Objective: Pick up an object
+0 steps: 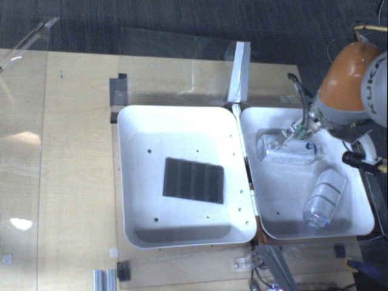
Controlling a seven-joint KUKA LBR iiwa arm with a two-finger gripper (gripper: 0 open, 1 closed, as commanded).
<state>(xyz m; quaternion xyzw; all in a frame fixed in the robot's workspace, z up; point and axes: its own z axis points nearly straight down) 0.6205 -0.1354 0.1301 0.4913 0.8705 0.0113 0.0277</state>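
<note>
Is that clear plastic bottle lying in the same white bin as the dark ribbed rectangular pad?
No, the clear plastic bottle lies in the right white bin, while the dark ribbed rectangular pad sits in the left white bin.

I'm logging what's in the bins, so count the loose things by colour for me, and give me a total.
Dark grey or black: 1, the ribbed flat pad in the left bin.
Clear: 2, the plastic bottle and the clear packet, both in the right bin.
Total: 3.

The grey arm with its orange band reaches in from the right, wrist angled down-left, its slim two-finger claw pointing low over the right side.
</note>
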